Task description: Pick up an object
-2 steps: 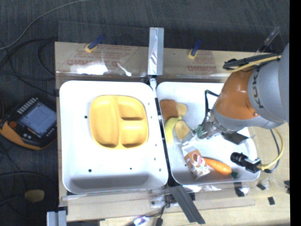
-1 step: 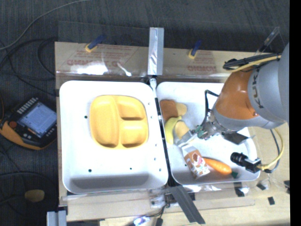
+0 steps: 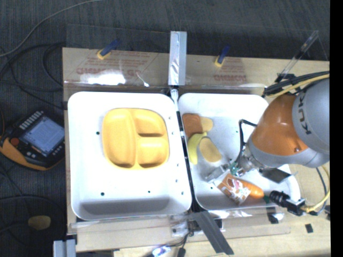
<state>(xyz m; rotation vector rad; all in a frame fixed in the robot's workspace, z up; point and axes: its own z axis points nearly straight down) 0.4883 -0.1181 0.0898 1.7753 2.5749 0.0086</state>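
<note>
Fingers (image 3: 231, 170) near glossy orange packet (image 3: 239, 189)

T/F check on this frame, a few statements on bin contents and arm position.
1. The yellow divided tray lies in the left bin. True.
2. The arm is over the left bin. False: it is over the right bin.
3. An orange packet lies near the right bin's front edge. True.
4. The tray holds food. False: its compartments look bare.
5. The brown item sits by the right bin's left wall. True.

Even overhead light, soft focus, glare on white bins (image 3: 80, 197).
</note>
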